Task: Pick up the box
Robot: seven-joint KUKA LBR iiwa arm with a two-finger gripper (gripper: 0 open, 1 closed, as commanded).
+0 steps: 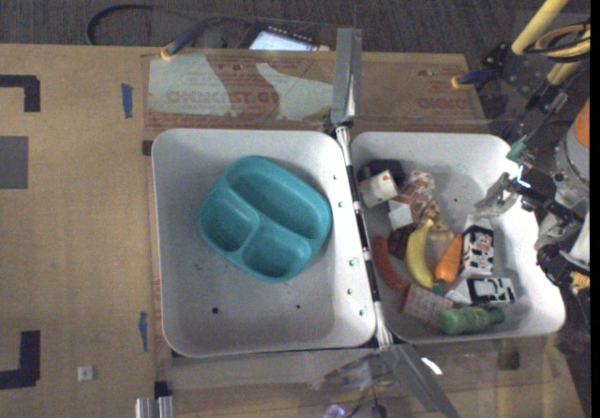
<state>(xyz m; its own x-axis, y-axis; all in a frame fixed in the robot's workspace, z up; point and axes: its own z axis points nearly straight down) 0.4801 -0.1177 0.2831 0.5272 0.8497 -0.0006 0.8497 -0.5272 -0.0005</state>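
In the right bin (441,152) two small boxes with black and white cow patches lie near the right wall. One box (478,250) stands upright, and the other (491,291) lies flat just below it. A flat reddish box (422,306) rests near the bin's front edge. My gripper (502,193) hangs over the bin's right side, above and slightly right of the upright patched box and apart from it. Nothing shows in its grasp.
A banana (419,255), a carrot (449,260), a brown sausage (386,263), a green piece (466,320) and a white and black cup (380,185) crowd the right bin. A teal divided plate (265,217) lies in the left bin (187,313). A metal divider (358,229) separates the bins.
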